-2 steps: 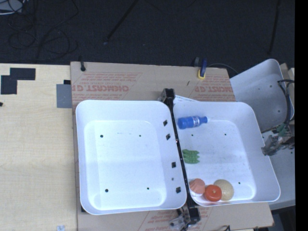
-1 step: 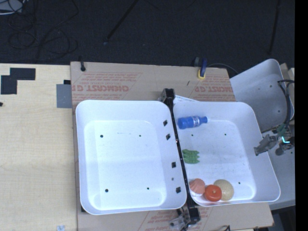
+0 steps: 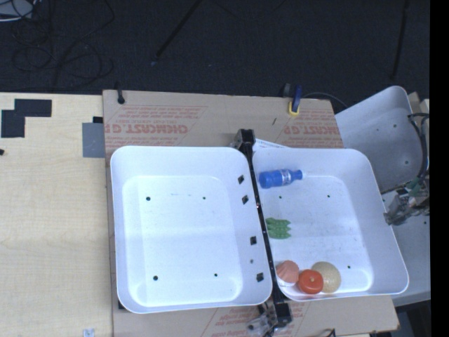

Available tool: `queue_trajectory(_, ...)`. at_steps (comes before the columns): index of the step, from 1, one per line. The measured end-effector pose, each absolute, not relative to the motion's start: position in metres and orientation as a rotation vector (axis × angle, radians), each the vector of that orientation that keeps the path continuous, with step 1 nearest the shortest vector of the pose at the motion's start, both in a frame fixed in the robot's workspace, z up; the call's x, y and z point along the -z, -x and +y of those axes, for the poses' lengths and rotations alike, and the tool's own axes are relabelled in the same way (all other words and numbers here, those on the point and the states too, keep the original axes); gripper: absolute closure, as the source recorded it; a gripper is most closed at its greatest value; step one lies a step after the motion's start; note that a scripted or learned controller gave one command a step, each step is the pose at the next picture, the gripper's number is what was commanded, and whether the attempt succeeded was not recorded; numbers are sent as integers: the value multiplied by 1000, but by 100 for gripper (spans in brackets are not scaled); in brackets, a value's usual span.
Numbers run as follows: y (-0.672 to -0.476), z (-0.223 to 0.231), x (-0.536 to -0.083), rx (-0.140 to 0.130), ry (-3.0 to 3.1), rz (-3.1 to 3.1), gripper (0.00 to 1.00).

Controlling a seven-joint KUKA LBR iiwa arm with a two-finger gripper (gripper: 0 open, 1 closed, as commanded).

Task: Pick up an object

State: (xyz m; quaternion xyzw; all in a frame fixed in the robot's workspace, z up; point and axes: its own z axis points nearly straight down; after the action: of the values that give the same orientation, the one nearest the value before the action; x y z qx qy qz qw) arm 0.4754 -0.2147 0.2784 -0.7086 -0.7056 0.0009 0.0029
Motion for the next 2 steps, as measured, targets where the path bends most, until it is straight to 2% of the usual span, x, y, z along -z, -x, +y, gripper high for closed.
queue_trajectory(1,-475,-215,-278,-3,2224,-2210,0)
queue_trajectory(2,-475,-215,-288,-4,2222,-2210,100)
